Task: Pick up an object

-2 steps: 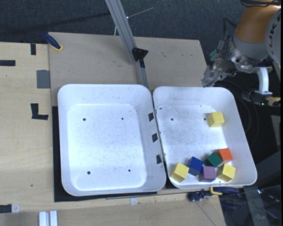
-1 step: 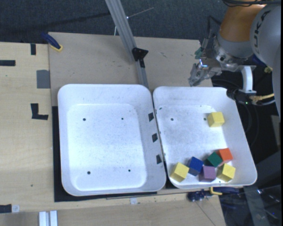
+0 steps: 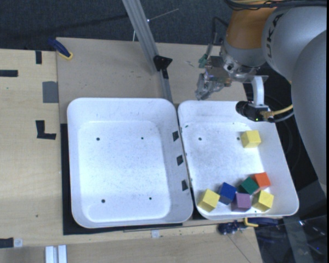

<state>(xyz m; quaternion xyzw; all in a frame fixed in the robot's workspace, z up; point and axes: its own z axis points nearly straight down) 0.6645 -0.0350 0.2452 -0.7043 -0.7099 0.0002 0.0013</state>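
Note:
My gripper (image 3: 207,87) hangs above the far edge of the right bin (image 3: 219,147), near its back left corner, with nothing visible between its fingers. A yellow cube (image 3: 251,138) lies alone at the right side of that bin. At the bin's near edge a cluster lies together: a yellow cube (image 3: 209,200), a blue cube (image 3: 227,192), a purple cube (image 3: 243,200), a green cube (image 3: 249,186), an orange cube (image 3: 261,179) and another yellow cube (image 3: 265,200).
The left bin (image 3: 123,158) sits beside the right one. A slanted metal bar (image 3: 145,32) runs down to the bench behind the bins. The grey arm (image 3: 301,43) fills the upper right. Black tape marks (image 3: 41,129) lie on the bench at left.

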